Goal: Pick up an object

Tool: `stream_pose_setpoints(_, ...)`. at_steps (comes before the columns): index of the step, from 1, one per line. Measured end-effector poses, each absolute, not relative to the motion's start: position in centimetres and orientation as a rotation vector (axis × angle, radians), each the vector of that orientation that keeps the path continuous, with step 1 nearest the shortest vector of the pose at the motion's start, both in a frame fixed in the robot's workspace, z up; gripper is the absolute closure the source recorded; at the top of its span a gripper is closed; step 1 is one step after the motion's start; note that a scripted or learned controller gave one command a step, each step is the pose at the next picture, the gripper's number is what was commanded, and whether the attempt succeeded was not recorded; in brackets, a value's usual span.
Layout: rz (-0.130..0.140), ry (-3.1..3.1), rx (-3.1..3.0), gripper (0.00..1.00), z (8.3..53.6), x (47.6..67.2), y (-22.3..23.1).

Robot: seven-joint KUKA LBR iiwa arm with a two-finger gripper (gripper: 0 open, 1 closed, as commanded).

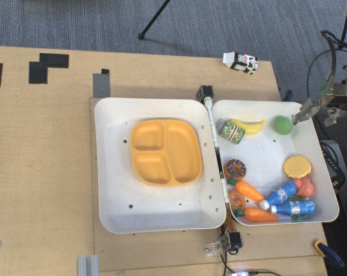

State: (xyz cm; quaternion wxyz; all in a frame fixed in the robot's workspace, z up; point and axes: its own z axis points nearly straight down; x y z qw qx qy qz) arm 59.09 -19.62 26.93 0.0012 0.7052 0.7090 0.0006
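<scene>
Bright, even overhead light (shadows faint), picture slightly soft throughout.

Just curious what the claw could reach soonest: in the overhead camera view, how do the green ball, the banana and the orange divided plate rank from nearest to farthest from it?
From the gripper:
1. Green ball, right bin, nearest.
2. Banana, same bin, further left.
3. Orange divided plate, left bin, farthest.

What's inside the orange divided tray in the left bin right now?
The orange divided tray sits flat in the left bin, and its three compartments show only bare orange surface. Whatever lies beneath the tray is covered. All the loose objects lie in the right bin.
</scene>
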Motion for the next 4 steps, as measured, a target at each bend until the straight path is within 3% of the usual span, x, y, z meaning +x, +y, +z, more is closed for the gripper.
stream_pose_setpoints(1,-0.001,2.294,2.148,0.00,10.9,53.9,-20.3)
stream_pose_setpoints(2,0.007,2.340,2.081,0.00,8.7,49.0,-15.6)
stream_pose_setpoints(3,0.011,2.335,2.078,1.00,9.8,49.2,-15.6)
stream_pose_setpoints(4,0.006,2.399,2.024,1.00,18.5,48.8,-7.8)
